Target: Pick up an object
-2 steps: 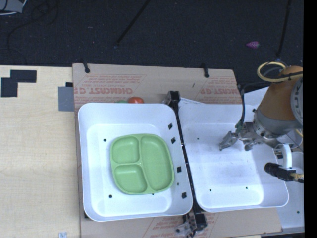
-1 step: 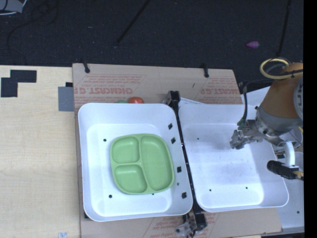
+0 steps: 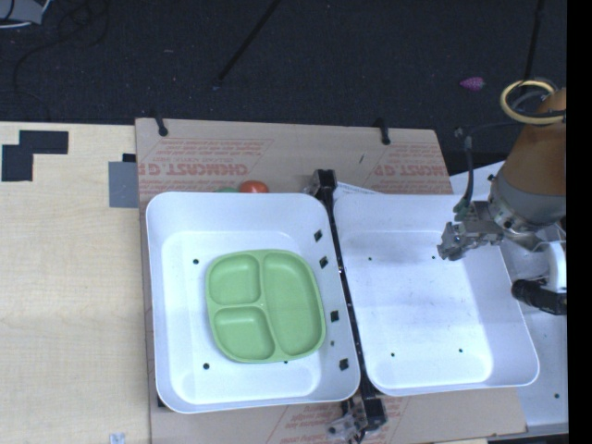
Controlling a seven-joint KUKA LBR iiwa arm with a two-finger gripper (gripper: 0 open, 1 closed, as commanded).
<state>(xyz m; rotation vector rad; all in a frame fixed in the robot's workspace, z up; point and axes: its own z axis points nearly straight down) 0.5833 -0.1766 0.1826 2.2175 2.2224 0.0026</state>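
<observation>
A light green plate with three compartments lies flat in the left white bin. My gripper hangs over the upper right part of the right white bin, well away from the plate. It looks small and dark here, and nothing shows between its fingers.
A small red object sits just behind the far rim of the left bin, on the cardboard. A black divider runs between the two bins. The arm's orange band fills the right side above the right bin.
</observation>
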